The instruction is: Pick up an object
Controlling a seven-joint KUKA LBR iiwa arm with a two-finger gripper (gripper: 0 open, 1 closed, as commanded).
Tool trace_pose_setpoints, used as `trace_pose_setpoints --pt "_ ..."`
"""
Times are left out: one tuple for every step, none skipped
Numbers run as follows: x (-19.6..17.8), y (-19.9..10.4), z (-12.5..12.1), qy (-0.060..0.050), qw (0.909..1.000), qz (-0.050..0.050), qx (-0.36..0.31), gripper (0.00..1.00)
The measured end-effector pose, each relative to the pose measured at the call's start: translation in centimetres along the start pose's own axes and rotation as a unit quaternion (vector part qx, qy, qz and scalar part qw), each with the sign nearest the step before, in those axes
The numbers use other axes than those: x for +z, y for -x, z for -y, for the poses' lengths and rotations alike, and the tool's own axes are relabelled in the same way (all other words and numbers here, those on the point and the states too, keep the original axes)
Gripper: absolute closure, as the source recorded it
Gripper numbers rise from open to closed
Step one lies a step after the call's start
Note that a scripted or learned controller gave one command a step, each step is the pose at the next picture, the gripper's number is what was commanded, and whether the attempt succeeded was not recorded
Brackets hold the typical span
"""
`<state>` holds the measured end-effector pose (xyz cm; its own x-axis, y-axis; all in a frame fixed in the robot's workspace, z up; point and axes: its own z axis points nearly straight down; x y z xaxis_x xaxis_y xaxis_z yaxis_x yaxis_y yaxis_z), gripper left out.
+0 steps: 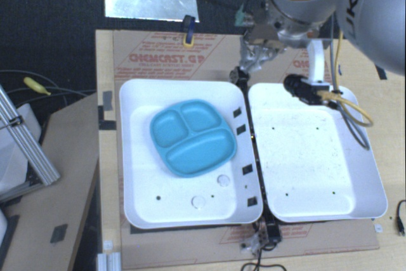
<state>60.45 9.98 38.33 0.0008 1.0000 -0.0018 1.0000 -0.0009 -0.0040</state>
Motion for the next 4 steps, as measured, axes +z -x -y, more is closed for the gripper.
trace_pose_setpoints --pt "3.5 4.5 -3.8 0.001 1.0000 0.000 0.001 1.00" --pt "-16.3 5.6 -6.3 0.013 0.9999 -0.001 -0.002 1.00" --pt "-15.2 -2.1 -3.9 0.003 1.0000 -0.003 -0.007 1.00" --pt "-15.3 -9.8 2.8 0.003 1.0000 -0.003 -0.008 1.00"
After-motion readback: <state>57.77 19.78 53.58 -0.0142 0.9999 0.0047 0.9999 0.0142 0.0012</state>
